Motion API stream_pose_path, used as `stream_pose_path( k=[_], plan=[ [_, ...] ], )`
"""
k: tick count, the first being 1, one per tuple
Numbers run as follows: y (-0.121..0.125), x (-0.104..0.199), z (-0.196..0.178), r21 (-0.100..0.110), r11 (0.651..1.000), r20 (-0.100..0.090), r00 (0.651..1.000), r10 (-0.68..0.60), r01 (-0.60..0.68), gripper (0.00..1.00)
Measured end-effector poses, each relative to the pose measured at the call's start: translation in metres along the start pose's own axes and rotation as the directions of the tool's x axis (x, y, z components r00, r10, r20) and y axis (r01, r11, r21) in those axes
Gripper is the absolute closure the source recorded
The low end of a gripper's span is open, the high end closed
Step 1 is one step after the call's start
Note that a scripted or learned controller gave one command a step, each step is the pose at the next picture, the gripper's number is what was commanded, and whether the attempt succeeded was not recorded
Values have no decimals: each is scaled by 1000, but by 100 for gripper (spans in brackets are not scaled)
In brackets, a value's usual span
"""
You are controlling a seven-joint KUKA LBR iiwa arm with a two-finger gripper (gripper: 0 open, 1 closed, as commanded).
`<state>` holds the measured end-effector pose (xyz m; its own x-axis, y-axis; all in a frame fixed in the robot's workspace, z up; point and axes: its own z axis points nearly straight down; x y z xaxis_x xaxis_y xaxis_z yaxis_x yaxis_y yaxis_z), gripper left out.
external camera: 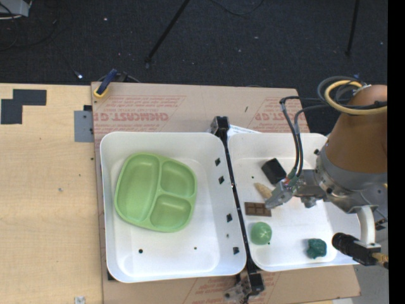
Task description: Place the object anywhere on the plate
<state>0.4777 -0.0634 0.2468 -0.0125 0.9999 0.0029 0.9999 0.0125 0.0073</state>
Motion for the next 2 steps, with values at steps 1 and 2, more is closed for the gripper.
stream_pose_path(
  k=[1, 2],
  plan=[
    [-2, -7, -7, 8, 1000, 3, 1000, 14, -14, 100],
    [42, 6, -21, 6, 1000, 3, 1000, 12, -12, 100]
  ],
)
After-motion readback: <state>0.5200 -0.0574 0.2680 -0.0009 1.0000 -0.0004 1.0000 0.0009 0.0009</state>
